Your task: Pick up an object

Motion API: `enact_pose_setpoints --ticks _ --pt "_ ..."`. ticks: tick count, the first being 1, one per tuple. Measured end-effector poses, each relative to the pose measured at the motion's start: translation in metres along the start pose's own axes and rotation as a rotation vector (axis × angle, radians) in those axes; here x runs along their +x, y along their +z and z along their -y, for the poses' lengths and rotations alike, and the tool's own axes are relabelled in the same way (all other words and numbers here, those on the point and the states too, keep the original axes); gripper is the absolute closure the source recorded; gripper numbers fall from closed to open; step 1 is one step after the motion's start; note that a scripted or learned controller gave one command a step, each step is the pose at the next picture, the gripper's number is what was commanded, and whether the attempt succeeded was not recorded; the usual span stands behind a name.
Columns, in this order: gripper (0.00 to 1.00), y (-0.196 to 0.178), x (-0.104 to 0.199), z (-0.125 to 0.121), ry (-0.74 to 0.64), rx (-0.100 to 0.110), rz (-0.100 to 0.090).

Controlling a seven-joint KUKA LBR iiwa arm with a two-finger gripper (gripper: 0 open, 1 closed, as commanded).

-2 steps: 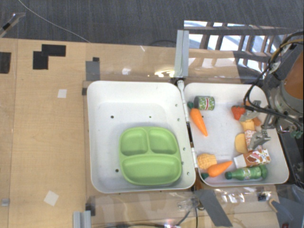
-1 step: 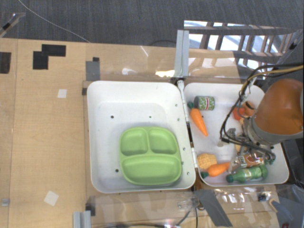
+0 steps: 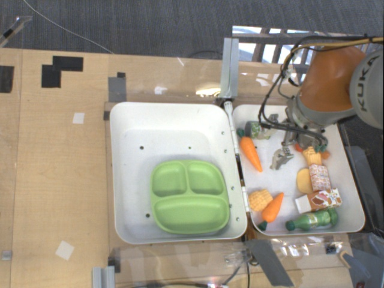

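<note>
Camera view: orange carrot (image 3: 251,153), green top.

My bench (image 3: 54,179) is pale wood, and 2 shallow white bins sit on it side by side. Taking the left bin (image 3: 174,119) as landmark: the right bin (image 3: 351,203) touches its right wall, with a grey metal post (image 3: 230,68) rising just behind where the 2 meet. Black patches (image 3: 60,69) mark the bench well left of and behind the left bin, and a small white square (image 3: 78,118) lies just left of it.
</note>
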State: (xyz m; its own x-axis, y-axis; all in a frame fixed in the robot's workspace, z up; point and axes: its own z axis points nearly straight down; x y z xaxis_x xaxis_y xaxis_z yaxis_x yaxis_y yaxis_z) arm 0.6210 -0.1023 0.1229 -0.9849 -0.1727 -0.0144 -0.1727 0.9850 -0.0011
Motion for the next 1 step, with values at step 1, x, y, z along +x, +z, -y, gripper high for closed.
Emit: enact_pose_setpoints --ticks 1 --pt "0.00 0.0321 0.0459 -0.0083 0.264 0.002 0.001"
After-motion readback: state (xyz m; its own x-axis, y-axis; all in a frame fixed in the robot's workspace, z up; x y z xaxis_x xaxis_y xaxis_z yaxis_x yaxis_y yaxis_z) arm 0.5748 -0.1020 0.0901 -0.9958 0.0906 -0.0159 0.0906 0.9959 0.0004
